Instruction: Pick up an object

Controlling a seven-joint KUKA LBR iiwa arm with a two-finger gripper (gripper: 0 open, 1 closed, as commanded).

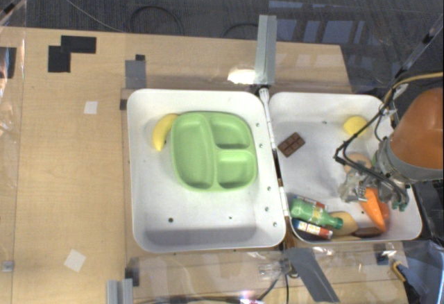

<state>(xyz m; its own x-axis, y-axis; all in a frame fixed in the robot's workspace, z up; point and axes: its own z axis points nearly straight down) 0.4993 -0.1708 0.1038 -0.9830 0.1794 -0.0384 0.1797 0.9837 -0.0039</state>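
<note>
- A tapered orange carrot (375, 208) was seen in the right bin (316, 112), near its front corner
- The metal pincer (361, 188) was poised beside it; its grip could not be told
- A smooth green divided plate (210, 150) was laid in the left bin (194, 233)

A pale wooden tabletop (69, 178) carries two shallow white bins set side by side, their inner edges touching: the left bin (149, 226) and the right bin (316, 112). Black L-shaped markings (69, 51) sit on the wood near the far left, and small pale square patches (91, 107) lie on the bare surface left of the bins. Grey metal brackets (266, 49) stand against the bins' corners and at the seam between them.
</note>
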